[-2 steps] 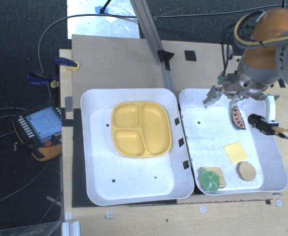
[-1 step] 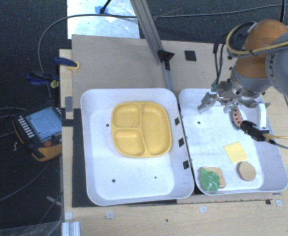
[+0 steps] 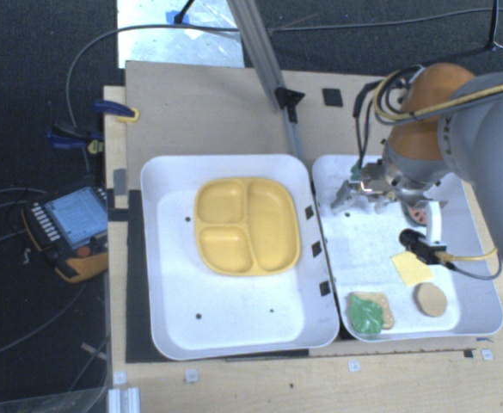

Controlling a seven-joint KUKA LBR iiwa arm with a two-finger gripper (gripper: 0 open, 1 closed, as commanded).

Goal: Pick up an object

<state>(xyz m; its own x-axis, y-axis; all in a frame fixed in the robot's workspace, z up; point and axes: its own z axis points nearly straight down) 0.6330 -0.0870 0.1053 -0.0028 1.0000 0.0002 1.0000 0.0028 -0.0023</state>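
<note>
My gripper (image 3: 362, 198) hangs over the upper left part of the right bin (image 3: 485, 275), open, with only bare bin floor between its fingers. Lower in that bin lie a yellow cheese slice (image 3: 411, 269), a round tan cookie (image 3: 431, 299) and a piece of toast with a green leaf on it (image 3: 369, 312). All three lie well below and to the right of the gripper. A small red and white item (image 3: 418, 214) peeks out from under the arm's wrist.
A yellow divided plate (image 3: 247, 226) lies in the left bin (image 3: 169, 308). The ridge between the two bins (image 3: 317, 231) runs just left of the gripper. A black fitting with a yellow cable (image 3: 420, 247) hangs off the arm over the right bin.
</note>
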